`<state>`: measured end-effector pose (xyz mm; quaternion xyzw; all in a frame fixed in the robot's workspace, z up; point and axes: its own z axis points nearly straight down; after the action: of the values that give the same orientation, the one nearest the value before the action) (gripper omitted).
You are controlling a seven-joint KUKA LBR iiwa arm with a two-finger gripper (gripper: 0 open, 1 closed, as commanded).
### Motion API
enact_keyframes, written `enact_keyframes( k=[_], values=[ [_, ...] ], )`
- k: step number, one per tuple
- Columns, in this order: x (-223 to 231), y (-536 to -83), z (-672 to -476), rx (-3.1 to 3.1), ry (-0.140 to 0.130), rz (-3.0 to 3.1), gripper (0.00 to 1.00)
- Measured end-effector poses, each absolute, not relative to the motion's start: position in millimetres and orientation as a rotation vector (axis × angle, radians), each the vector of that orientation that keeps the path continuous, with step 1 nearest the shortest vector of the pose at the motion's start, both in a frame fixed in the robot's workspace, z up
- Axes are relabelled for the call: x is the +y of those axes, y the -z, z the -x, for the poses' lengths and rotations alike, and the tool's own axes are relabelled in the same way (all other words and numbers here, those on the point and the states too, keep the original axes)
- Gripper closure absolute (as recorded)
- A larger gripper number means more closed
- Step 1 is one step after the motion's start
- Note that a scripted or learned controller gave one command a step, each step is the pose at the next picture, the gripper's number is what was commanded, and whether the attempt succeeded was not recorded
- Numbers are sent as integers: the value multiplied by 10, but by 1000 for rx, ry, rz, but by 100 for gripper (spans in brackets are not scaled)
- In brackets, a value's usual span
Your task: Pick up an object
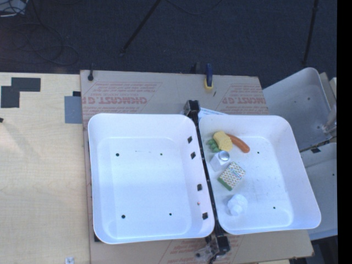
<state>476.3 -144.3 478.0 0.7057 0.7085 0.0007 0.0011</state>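
White plastic is what I'm looking at first: two shallow bins sitting side by side on a brown cardboard sheet (137, 95) with red print. The left bin (143, 186) is showing me its bare floor with a few small dark holes. The right bin (272, 169) is carrying all the pickable things, gathered toward its left wall.

Nearest the far edge, a yellow knobbly piece (223, 141) is lying against an orange carrot-shaped piece (240, 144) on its right and a small green piece (211, 145) on its left. Just in front of those I'm seeing a small silvery round can (223, 158). Close by it a green-and-white patterned box (231, 175) is lying tilted. Further toward the near edge, apart from the box, a white lumpy object (237, 204) is resting on the bin floor, and I'm finding it hard to make out against the white.

Black clips (193, 155) are running along the seam where the bins are meeting. A blue clamp (208, 76) is gripping the far edge of the cardboard. To the left, pale wooden bench top (38, 164) is stretching away, with dark floor beyond it.
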Motion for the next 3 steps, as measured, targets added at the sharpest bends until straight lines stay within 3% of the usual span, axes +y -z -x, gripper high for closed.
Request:
enact_keyframes(
  k=[1,2,3],
  values=[
    [-855,-3064,-4784,2238,16,-2228,100],
    [-1372,-3157,-4751,2217,4,-2227,100],
    [-1889,-3525,-4758,2216,2,-2223,100]
  ],
)
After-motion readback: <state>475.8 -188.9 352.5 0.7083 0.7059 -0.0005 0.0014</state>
